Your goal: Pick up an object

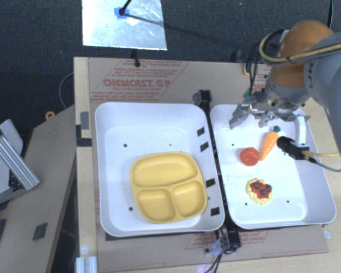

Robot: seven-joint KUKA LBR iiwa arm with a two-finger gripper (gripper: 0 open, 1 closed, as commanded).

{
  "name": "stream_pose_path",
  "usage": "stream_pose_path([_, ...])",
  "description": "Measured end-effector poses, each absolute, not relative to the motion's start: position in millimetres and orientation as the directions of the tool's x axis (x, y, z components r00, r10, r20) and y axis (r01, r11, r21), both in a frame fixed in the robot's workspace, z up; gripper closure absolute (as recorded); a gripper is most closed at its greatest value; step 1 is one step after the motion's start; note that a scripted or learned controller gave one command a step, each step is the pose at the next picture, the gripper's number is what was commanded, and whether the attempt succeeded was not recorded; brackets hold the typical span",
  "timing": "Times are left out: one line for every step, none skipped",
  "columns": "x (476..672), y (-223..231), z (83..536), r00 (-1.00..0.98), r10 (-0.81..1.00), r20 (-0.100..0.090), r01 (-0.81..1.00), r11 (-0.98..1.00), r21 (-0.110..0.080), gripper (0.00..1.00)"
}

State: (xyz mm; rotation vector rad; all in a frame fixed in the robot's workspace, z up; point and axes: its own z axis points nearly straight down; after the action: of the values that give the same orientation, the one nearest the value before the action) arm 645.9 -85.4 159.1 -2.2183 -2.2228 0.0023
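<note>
1. Two shallow white bins side by side on a tabletop (159, 78) covered in brown printed card: left bin (111, 152), right bin (312, 203).
2. In the left bin, a yellow tray (167, 186) with three compartments, lying near the front half.
3. In the right bin, an orange carrot (268, 145) lying at a slant, its thick end up toward the back.
4. Just beside the carrot's lower tip, perhaps touching it, a red tomato (249, 156).
5. Further toward the front of the same bin, apart from both, a small yellow piece with red spots on top (260, 190), possibly a toy pasta dish; too small to name with certainty.
6. Reaching in from the right, the grey arm (329, 78) with its orange band, wrist above the back of the right bin.
7. Pincer (251, 115) hanging over the back left part of the right bin, fingers spread apart, nothing between them.
8. Carrot below and to the right of the pincer, near but not touching.
9. Behind the bins, a shiny grey sheet (122, 16) on the dark floor.
</note>
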Motion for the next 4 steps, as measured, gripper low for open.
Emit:
stream_pose_path([635.6,-86,107,-0.001,1.000,0.000,1.000,0.001,-0.002,0.00])
stream_pose_path([636.0,-85,84,-0.001,1.000,0.000,1.000,0.001,-0.001,0.00])
stream_pose_path([637.5,-86,96,-0.002,1.000,-0.001,1.000,0.002,0.004,1.00])
stream_pose_path([631.1,-91,155,0.000,1.000,-0.001,1.000,0.000,0.007,1.00])
